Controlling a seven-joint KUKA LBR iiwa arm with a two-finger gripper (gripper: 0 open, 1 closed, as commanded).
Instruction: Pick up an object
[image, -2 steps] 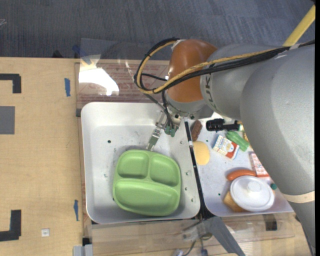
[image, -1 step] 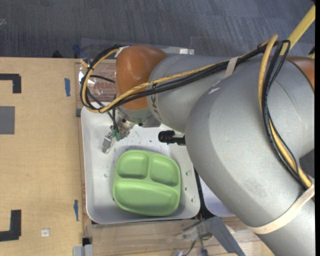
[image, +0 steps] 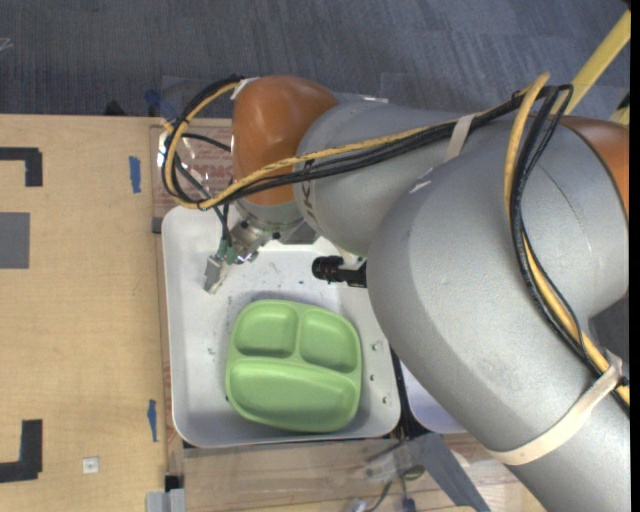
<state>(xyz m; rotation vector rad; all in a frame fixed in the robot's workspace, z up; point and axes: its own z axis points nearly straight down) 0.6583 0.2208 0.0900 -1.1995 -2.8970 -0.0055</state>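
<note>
In the camera view, the grey arm reaches over the left white bin (image: 185, 330), its claw (image: 218, 268) near the bin's upper left, grip state impossible to tell, apart from the green divided tray (image: 295, 367) lying in the bin's lower half.

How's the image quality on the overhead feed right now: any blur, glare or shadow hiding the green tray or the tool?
Camera view: the green tray is sharp and evenly lit, with only soft sheen on its ridges; the tool is small and slightly soft against the white bin; the arm looms large and near, covering the bin's right side and shading it.
</note>
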